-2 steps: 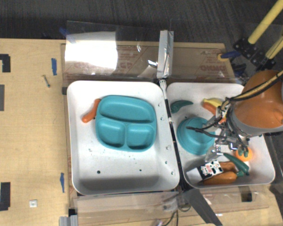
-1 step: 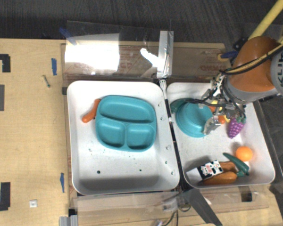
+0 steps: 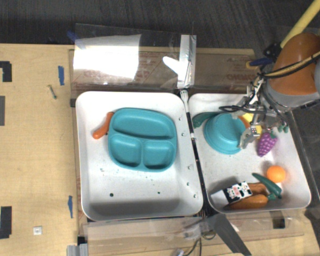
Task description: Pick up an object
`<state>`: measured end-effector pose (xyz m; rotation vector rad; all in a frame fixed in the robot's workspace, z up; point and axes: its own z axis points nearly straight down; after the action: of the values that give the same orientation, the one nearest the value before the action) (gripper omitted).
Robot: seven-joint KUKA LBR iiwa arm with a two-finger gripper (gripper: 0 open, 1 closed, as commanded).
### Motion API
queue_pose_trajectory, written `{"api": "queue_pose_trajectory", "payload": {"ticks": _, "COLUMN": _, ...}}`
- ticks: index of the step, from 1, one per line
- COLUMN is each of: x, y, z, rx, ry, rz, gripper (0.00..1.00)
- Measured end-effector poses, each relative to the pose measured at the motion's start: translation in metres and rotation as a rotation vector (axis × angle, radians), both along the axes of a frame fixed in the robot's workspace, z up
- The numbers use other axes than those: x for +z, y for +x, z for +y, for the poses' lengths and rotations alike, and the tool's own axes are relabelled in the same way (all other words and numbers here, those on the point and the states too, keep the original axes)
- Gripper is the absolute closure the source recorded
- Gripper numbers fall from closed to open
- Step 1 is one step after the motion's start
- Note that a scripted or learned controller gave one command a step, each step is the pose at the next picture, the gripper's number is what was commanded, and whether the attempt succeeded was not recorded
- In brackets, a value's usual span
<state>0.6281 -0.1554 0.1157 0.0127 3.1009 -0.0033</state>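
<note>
In the right bin [image 3: 293,164] a teal bowl [image 3: 224,133] lies near the back left, with purple grapes [image 3: 266,143] just to its right. My gripper [image 3: 252,128] hangs over the gap between the bowl and the grapes, with a yellow item [image 3: 252,117] right under it. An orange ball [image 3: 276,173] sits further forward. At the front edge lie a carrot-like toy [image 3: 253,200] with a green top and a small black-and-white box [image 3: 237,192].
The left bin [image 3: 90,196] holds a teal divided tray [image 3: 142,138] with an orange sausage-like piece [image 3: 102,128] at its left side. A clear plastic panel [image 3: 128,63] stands behind the bins. The tan bench [image 3: 26,159] extends to the left.
</note>
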Motion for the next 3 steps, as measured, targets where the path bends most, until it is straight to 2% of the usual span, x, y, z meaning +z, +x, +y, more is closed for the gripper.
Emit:
{"api": "queue_pose_trajectory", "payload": {"ticks": 1, "x": 0.001, "y": 0.006, "z": -0.015, "rx": -0.09, "ry": 0.01, "rz": 0.014, "gripper": 0.0}}
{"api": "queue_pose_trajectory", "payload": {"ticks": 2, "x": -0.015, "y": 0.0, "z": -0.03, "rx": -0.202, "ry": 0.004, "rz": 0.004, "gripper": 0.0}}
{"api": "queue_pose_trajectory", "payload": {"ticks": 3, "x": -0.019, "y": 0.02, "z": -0.031, "rx": -0.283, "ry": 0.004, "rz": 0.019, "gripper": 0.0}}
